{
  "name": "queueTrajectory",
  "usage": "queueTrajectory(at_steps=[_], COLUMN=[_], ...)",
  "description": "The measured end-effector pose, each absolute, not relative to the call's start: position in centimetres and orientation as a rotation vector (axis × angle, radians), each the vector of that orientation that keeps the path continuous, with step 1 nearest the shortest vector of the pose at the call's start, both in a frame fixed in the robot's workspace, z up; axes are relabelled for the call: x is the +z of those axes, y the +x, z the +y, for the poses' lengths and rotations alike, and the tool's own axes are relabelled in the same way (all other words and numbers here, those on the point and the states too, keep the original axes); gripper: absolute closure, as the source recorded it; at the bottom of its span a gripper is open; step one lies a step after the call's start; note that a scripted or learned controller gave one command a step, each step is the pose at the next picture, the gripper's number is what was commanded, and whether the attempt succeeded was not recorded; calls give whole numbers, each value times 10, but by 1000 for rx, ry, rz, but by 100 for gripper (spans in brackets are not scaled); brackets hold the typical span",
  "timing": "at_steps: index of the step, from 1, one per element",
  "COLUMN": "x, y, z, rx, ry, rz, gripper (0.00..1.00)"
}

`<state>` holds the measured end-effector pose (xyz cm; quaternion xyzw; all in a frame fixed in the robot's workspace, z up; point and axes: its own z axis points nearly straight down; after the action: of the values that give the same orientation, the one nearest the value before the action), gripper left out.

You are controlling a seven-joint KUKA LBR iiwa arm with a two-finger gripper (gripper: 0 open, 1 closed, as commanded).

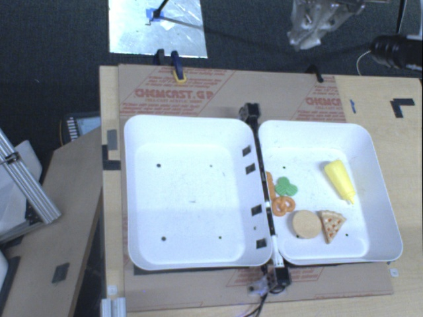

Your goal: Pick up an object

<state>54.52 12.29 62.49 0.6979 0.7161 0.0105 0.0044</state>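
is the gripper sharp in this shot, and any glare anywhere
Camera view: the gripper at the top edge is smeared and soft, while the yellow piece and the right bin read crisp; the shiny sheet at upper left throws bright glare; lighting over the bins is even.

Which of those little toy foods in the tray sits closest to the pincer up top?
The yellow piece in the right tray. It lies highest and farthest right of the group, toward the pincer; the others cluster lower.
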Motion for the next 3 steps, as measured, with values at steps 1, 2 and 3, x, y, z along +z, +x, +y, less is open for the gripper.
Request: queueTrajectory(at_steps=[1, 2, 3], x=[625, 636, 636], y=[545, 545, 545], z=[123, 123, 123], rx=[33, 37, 36], ry=[2186, 2183, 2182], rz=[2244, 2245, 2246], gripper=[0, 100, 0])
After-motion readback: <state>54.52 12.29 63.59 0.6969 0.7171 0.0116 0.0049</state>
